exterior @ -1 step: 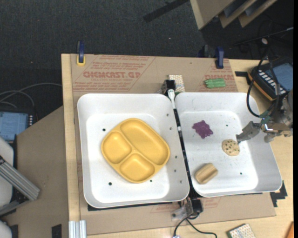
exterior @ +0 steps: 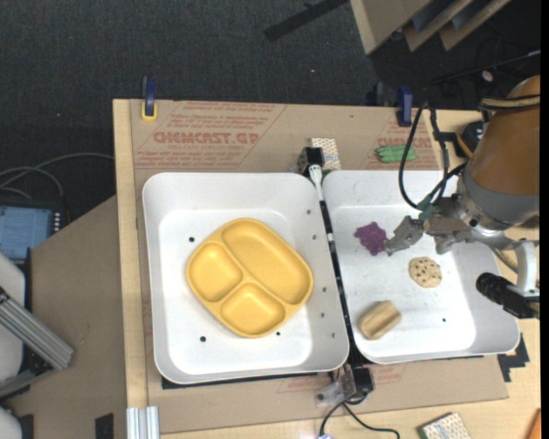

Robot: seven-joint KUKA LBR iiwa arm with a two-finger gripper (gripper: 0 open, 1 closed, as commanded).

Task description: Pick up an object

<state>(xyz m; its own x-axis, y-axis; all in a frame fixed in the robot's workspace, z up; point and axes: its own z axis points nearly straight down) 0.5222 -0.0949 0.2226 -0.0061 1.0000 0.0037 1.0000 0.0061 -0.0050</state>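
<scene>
Bright even light, soft shadows, sharp

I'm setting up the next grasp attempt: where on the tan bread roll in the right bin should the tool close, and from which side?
Probably across the tan bread roll's narrow middle, coming straight down from above. It lies flat and elongated, tilted diagonally on the right bin's floor, so the fingers should straddle its short width, turned square to its long axis. It lies apart from the cookie and the bin wall, leaving room either side.

Dark grey carpet (exterior: 214, 51) covers the floor beyond the far bench edge. The bench top (exterior: 129, 257) is pale wood, and cardboard (exterior: 412, 21) leans far right.
</scene>
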